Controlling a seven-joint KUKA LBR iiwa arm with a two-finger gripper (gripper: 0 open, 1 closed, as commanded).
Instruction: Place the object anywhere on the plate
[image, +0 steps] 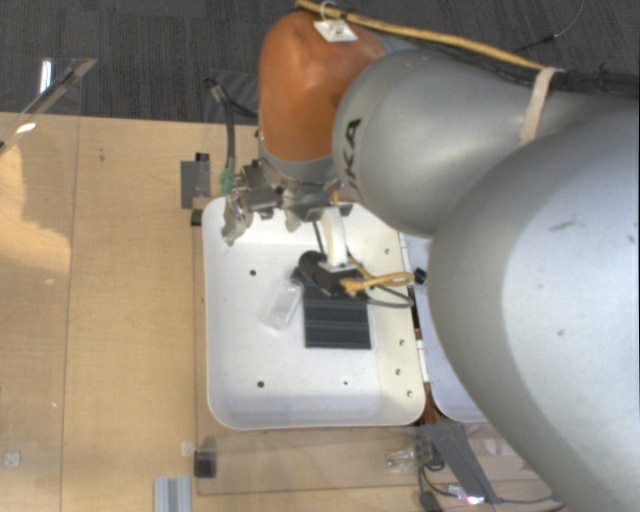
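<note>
One small, clear object (283, 305) lies flat on the floor of the white bin (225, 330). It is well apart from my gripper (238, 212), out toward the bin's middle, while I hang over the far corner. Whether my jaws are spread or pressed together I cannot tell, because the wrist covers them from this angle. I see nothing pinched between them.

I judge the step in hand to be the reach for the pick, with the carry to the plate not yet begun. Next I must cross over the object, line up with its long sides and come down low, since it looks thin and perhaps slippery.

My own arm (520, 250) covers most of the neighbouring bin (452, 400), so the plate's place is unclear to me. Just beyond my jaws, outside the bin's rim, a dark clamp (194, 180) sits on the bench (100, 300), near enough to mind.
</note>
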